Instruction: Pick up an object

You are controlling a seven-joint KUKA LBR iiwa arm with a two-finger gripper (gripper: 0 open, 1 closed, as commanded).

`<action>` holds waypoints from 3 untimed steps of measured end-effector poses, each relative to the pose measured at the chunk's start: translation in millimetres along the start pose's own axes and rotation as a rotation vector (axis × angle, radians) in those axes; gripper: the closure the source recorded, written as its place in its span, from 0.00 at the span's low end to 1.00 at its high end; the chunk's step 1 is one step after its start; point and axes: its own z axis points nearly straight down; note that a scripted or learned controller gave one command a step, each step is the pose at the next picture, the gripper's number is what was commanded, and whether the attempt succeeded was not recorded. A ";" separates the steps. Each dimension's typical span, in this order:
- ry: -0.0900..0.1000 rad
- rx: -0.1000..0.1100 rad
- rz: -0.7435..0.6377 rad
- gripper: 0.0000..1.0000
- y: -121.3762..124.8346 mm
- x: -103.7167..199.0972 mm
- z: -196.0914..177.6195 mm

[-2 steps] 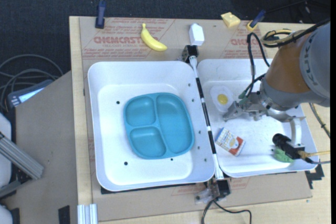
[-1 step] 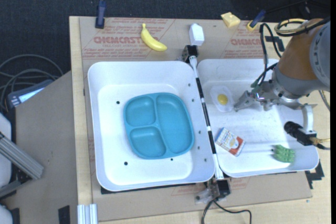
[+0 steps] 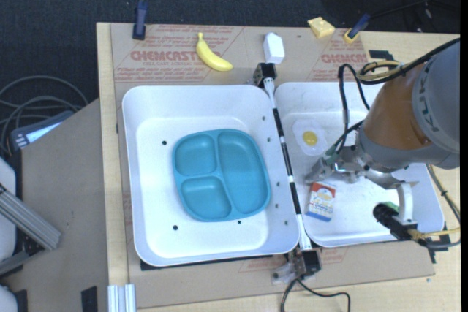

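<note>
While my arm reaches in from the right, entries run left to right across the bench.

Left bin (image 3: 139,179): holds a blue divided plate (image 3: 219,173), lying flat near the middle, well apart from me; too broad and flat for an easy pinch, I judge.

Back edge of bench: a banana (image 3: 212,56) rests on the cardboard behind the left bin, outside both bins, so likely not a target.

Bin divider: a small white block (image 3: 273,47) sits at its far end.

Right bin (image 3: 351,230): a small fried-egg piece (image 3: 309,137) lies near the back left; a small printed carton (image 3: 320,201) lies flat near the front left, just beside the divider.

Gripper (image 3: 327,166): low over the right bin, between egg and carton, nearer the carton. Finger state: cannot tell, my wrist hides them. Nothing seen between them.

Judgement: the carton looks the likeliest pick; its place against the bin wall leaves little room on that side.

Far right back: a yellow wedge (image 3: 320,28) sits outside the bins.
</note>
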 end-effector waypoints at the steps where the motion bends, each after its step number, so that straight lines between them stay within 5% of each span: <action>1: -0.001 -0.001 0.000 1.00 0.4 -0.2 -10.1; 2: -0.001 -0.001 0.001 0.00 0.3 -0.2 -10.0; 3: -0.001 -0.002 -0.001 0.00 87.5 -23.0 -1.0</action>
